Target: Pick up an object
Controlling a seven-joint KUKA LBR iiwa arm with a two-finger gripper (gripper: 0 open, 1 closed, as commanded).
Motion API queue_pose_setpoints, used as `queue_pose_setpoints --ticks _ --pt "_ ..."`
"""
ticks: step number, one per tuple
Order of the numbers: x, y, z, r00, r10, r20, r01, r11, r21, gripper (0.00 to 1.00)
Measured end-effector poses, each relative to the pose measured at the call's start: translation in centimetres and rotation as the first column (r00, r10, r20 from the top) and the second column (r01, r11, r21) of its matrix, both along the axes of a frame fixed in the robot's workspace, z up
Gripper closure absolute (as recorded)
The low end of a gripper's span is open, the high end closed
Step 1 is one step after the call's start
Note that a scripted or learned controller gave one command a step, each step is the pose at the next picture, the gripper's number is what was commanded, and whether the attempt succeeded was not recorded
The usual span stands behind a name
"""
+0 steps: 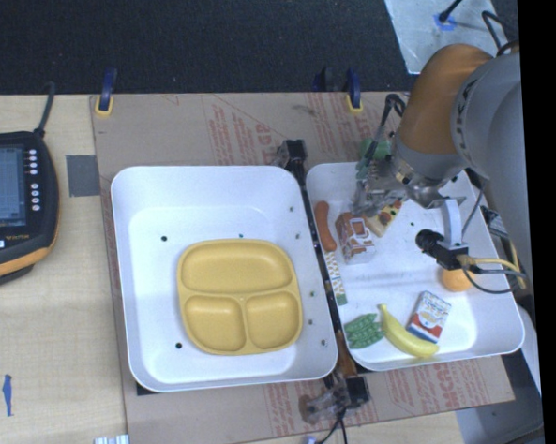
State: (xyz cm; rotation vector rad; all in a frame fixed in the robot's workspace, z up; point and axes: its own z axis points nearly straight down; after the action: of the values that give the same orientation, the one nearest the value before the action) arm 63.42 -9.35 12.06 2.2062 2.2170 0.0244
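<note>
A bulky grey arm (497, 109) with an orange band, thin cables trailing near its wrist.

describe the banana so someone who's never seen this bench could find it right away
Look in the right white bin, the one without the yellow divided plate. Along its near edge lies the banana, between a green item and a small carton. It is the only curved, plain yellow thing there.

Wooden bench (51, 352) under brown cardboard sheet (216, 126), dark floor (201, 33) beyond.
</note>
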Motion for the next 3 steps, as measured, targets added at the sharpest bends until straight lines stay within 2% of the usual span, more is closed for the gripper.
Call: queue_pose_setpoints --ticks 1,2,3 --pt "0.0 0.0 -0.1 1.0 0.0 -0.001 0.0 1.0 0.0 0.0" --pt "1.9 -0.9 -1.4 1.0 -0.001 -0.004 0.001 1.0 -0.001 0.0" --pt "2.8 -0.2 -1.7 1.0 -0.001 -0.009 0.001 1.0 0.001 0.0"
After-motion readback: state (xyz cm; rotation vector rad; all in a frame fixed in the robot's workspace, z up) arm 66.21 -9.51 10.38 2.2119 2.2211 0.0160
